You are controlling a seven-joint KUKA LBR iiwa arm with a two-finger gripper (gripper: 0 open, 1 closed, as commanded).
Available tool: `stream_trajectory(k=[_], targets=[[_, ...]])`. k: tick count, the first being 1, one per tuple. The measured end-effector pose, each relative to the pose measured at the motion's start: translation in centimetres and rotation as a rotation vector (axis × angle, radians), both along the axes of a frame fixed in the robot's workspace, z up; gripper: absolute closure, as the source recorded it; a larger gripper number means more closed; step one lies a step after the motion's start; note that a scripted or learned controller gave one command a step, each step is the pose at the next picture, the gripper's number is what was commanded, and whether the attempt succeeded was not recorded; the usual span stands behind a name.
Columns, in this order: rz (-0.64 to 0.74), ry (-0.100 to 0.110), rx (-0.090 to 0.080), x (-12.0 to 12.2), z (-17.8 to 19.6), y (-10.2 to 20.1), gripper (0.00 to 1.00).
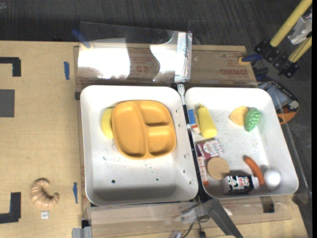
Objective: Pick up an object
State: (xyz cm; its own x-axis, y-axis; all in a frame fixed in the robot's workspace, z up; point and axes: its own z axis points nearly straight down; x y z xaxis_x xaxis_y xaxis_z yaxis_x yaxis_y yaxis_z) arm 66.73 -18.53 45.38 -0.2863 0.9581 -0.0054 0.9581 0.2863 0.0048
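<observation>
Right bin point(233, 145) held the likeliest picks.
The yellow cylinder point(206, 122) lay by the bin's left wall, long axis running near-to-far, across any reach from the right.

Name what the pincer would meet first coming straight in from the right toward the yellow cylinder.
Probably the rim of the right white bin, if it travels low. Inside the bin, the green knobbly toy comes first, then the yellow wedge beside it. Height cannot be judged here.
</observation>
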Motion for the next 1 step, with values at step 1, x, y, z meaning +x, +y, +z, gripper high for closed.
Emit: stream_trajectory(k=[1], targets=[[0.258,-0.001,-0.002,-0.02,1.56,-3.87,1.0]])
